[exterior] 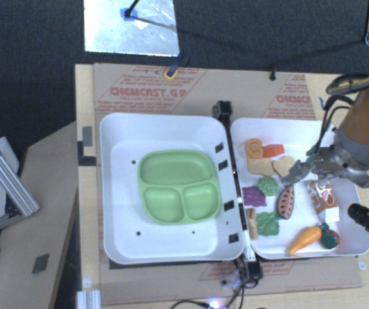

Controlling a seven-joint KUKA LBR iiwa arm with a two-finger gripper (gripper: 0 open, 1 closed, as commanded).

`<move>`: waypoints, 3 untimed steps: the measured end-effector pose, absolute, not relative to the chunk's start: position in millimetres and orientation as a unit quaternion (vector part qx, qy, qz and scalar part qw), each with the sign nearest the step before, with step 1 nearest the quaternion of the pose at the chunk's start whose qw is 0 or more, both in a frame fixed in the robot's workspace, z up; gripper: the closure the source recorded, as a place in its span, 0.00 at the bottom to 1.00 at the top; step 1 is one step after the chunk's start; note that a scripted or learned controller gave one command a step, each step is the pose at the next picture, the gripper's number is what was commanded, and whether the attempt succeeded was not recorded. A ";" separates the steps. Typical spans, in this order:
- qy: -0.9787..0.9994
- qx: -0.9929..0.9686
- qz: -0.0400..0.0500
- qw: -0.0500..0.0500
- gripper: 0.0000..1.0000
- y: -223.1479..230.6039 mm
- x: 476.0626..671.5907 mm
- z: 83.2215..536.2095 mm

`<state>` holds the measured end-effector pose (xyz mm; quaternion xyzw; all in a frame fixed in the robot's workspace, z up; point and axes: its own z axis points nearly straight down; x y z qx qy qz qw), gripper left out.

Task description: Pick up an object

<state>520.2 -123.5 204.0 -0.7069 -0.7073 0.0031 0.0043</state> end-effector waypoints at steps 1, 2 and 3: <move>-0.708 -0.706 0.000 0.000 0.00 -123.5 522.8 209.4; -0.708 -0.706 0.001 0.002 0.00 -116.1 530.4 159.2; -0.708 -0.707 0.001 0.002 0.00 -110.4 528.5 97.4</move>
